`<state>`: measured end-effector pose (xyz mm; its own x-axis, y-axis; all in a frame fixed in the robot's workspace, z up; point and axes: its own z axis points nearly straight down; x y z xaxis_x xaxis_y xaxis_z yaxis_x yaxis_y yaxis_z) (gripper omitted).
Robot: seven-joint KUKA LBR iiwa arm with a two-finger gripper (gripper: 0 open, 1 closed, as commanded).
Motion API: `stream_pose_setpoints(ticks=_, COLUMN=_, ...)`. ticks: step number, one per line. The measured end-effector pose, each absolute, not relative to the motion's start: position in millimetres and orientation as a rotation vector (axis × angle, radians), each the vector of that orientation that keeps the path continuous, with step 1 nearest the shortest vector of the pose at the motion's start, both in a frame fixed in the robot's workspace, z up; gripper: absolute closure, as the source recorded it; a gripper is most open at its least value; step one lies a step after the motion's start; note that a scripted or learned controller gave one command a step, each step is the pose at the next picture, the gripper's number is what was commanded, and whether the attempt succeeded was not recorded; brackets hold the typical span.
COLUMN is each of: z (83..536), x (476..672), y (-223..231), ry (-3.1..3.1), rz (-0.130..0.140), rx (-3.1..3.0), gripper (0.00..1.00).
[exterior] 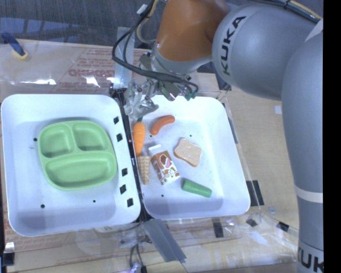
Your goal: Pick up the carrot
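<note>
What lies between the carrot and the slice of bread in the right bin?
In the camera view, a small carton stands between the carrot and the bread slice, slightly nearer the camera.

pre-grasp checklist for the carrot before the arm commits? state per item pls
1. Carrot in sight, lying in the right bin along its left wall: ok.
2. Gripper over the carrot's top end: ok.
3. Carrot between the fingers: not ok, it lies on the bin floor below them.
4. Finger opening: cannot tell, the wrist hardware clutters it.
5. Room around the carrot: not ok, it sits tight against the bin wall, and the sausage and carton lie close on its other side.
6. Green divided plate in the left bin, away from the grasp: ok.
</note>
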<state>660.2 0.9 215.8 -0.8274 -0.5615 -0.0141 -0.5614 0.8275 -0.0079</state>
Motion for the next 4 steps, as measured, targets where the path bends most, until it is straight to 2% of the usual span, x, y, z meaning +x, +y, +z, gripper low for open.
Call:
stream_pose_setpoints(ticks=1, z=214.8, x=657.7, y=31.1, ry=2.812, rz=-0.002, rx=-1.382, gripper=1.0)
stream_pose_setpoints(ticks=2, z=251.4, x=656.4, y=131.9, ry=2.77, rz=0.001, rx=-1.472, gripper=1.0)
stream_pose_setpoints(ticks=3, z=261.8, x=656.3, y=190.1, ry=2.773, rz=0.001, rx=-1.465, gripper=1.0)
stream_pose_setpoints(ticks=4, z=241.2, x=655.8, y=203.2, ry=2.564, rz=0.002, rx=-1.817, gripper=1.0)
